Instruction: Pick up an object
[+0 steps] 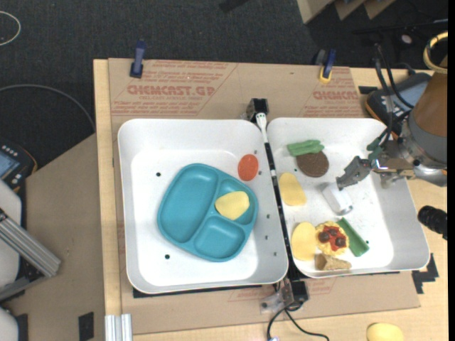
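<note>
Claw [353, 174] over R bin [398, 258], above white piece [337, 198]; teal tray [190, 212] in L bin [135, 190].

Reading feed: bright, even overhead light. White bins [135, 190] near blown out, glossy sheen on rims. Soft short shadows under teal divided tray [192, 215]. Arm [426, 130] slightly blurred at right. Dark floor underexposed. Mild overall softness.

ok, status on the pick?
End effector above right bin, nothing held. Nearest: white piece, brown disc. Path clear.
</note>
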Robot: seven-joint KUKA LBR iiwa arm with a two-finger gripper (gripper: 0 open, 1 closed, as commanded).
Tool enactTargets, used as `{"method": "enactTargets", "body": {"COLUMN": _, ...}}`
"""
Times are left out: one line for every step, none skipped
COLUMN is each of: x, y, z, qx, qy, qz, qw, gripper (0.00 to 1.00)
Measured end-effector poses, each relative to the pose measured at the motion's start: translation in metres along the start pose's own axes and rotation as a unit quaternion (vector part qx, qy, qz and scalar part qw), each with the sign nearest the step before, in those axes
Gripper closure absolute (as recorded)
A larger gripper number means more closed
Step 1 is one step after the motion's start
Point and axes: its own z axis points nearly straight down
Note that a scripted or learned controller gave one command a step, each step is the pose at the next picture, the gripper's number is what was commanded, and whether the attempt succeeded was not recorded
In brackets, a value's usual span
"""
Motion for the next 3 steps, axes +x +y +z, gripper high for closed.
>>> {"method": "enactTargets", "body": {"x": 0.048, "y": -0.021, "z": -0.110, "qx": -0.005, "qy": -0.001, "qz": -0.003, "qw": 1.0000, "gripper": 0.00}}
{"method": "enactTargets", "body": {"x": 0.079, "y": -0.006, "z": -0.276, "qx": -0.011, "qy": 0.000, "qz": -0.002, "qw": 0.9999, "gripper": 0.00}}
{"method": "enactTargets", "body": {"x": 0.078, "y": -0.006, "z": -0.278, "qx": -0.004, "qy": -0.001, "qz": -0.001, "qw": 1.0000, "gripper": 1.00}}
